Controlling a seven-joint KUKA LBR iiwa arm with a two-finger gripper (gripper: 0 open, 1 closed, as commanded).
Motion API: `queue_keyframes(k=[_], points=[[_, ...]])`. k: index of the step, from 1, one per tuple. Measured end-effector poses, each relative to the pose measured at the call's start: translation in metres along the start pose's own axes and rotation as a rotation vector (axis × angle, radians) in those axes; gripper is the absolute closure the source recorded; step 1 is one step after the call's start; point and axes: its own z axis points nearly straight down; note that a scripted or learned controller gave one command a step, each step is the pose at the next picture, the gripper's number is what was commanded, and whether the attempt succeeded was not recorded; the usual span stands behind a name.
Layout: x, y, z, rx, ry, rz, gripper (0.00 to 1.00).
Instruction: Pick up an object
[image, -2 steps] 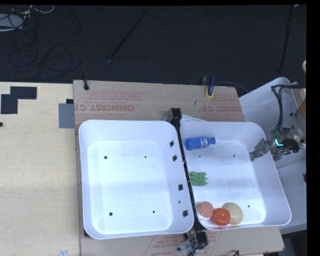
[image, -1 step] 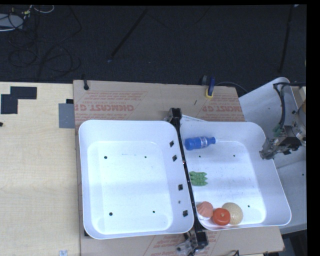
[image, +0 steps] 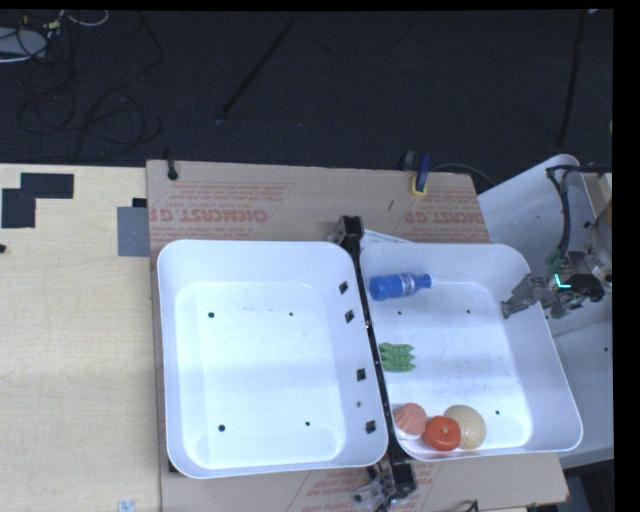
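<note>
Camera view from above: the desk (image: 70, 330) is seen spread across the left of the frame, with a sheet of printed cardboard (image: 300, 200) laid under two white bins. The left bin (image: 260, 455) takes up the middle of the frame. The right bin (image: 545, 350) sits just beside it, the two joined by a black divider strip (image: 365, 320). At the far right of the frame, over the right bin's upper right rim, the pincer (image: 522, 296) is seen at the end of the arm; whether it is released or clenched cannot be told, and nothing is seen between its fingers. Inside the right bin, a blue bottle (image: 399, 286) lies on its side near the upper left corner, well apart from the pincer. A green ridged object (image: 396, 357) lies against the left wall. Clustered at the lower edge are a beige round object (image: 467, 424), a pink object (image: 409, 417) and a red round object (image: 442, 433), touching one another.
</note>
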Motion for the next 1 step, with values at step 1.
queue_keyframes(k=[1], points=[[-0.0004, 0.0002, -0.0098, 0.000, 0.001, -0.003, 1.00]])
